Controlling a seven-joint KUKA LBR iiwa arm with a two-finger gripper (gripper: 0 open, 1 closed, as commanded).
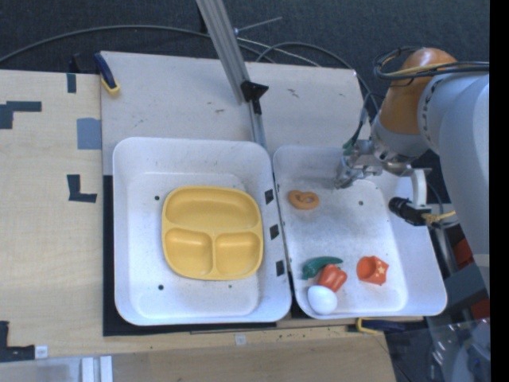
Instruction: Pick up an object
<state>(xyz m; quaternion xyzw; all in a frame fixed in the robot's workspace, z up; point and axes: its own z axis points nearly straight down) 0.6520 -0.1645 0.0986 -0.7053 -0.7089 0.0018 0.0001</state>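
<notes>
The right bin (pixel 413 249) holds a small brown pretzel-like piece (pixel 303 200) near its upper left. Along its front lie a red pepper with a green stem (pixel 328 273), a white egg (pixel 322 299) and an orange-red piece (pixel 372 270). My gripper (pixel 347 177) hangs over the upper part of the right bin, right of the brown piece and apart from it. Nothing shows between its fingers, and their spread is too small to make out.
The left bin (pixel 135 213) holds a yellow divided plate (pixel 212 232). A slanted metal pole (pixel 227 42) crosses the bench behind the bins. My grey arm with its orange band (pixel 417 86) reaches in from the right over the right bin's back edge.
</notes>
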